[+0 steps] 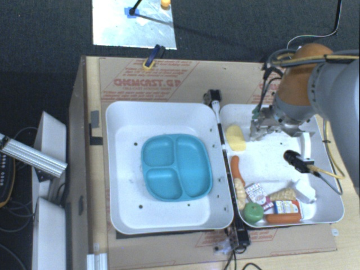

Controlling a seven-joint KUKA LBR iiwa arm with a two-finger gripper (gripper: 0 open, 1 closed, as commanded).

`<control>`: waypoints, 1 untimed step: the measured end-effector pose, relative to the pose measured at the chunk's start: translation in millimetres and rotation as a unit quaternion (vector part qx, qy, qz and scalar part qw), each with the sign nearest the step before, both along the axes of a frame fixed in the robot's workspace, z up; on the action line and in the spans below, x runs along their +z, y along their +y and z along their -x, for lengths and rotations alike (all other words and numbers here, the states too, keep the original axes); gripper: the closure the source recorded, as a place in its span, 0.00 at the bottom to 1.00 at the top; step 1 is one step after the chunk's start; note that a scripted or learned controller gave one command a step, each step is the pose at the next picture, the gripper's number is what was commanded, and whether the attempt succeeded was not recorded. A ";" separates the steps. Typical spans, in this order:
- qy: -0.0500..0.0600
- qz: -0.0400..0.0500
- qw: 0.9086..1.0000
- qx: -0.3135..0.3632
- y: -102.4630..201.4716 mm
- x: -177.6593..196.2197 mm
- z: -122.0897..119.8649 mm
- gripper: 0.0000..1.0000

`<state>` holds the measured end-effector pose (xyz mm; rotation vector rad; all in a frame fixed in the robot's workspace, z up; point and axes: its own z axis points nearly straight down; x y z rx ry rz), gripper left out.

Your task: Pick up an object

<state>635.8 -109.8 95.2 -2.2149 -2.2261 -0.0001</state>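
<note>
A dark carpet [45, 38] covers the floor around the bench. On it, beyond the bench, lies a shiny silver sheet [134, 16] that catches the light. The bench top is a tan board [147, 77] printed with red letters. At the left stand white panels [49, 151] and a slanting metal rail [34, 155]. Black cables [12, 198] trail over the floor at the lower left. The light is even and soft.

You get even, fairly bright overhead light with a cool bluish cast, and the white bins [169, 114] come close to washing out, casting only faint shadows. The silver sheet [134, 16] at the top throws mottled glare. Detail is soft throughout, and small items in the right bin [332, 207] blur together.
</note>
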 end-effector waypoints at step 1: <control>0.000 0.000 1.000 0.000 0.0 -0.2 0.0 0.00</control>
